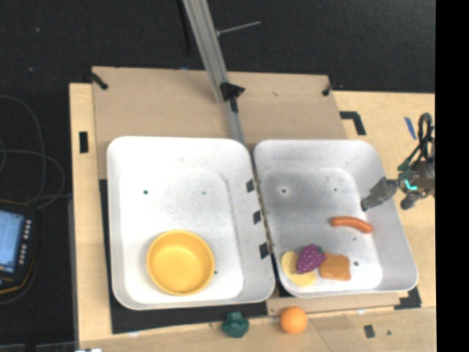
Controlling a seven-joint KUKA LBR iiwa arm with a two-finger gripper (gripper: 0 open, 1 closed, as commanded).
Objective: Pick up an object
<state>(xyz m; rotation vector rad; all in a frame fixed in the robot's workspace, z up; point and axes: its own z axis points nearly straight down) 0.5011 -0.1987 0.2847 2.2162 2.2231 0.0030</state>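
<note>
- The hand point(382, 193) sits at the right rim of the right bin point(308, 160), above the bin's upper right corner; nothing is seen between it and any object. Whether it is open or closed cannot be told at this size.
- Candidate objects lie in the right bin's lower half: an orange sausage-shaped piece point(351, 224) by itself toward the right wall, and a cluster near the front wall made up of a purple grape bunch point(311, 256) resting on a pale yellow disc point(298, 267), with a brown bread-like piece point(335, 268) just beside them.
- Judgement: all look like light, rigid plastic toy food, not fragile, probably smooth and inclined to slip.
- Judgement: the sausage piece is nearest the hand and stands apart from the others; a grip across its narrow middle suits it best, since it may roll.
- Judgement: the cluster is crowded, so a grasp there risks catching two pieces.
- The left bin point(176, 160) holds a yellow bowl point(180, 262); its thin rim is the only practical hold.
- An orange ball point(293, 320) and a green piece point(235, 325) lie on the tabletop point(80, 196) in front of the bins.
</note>
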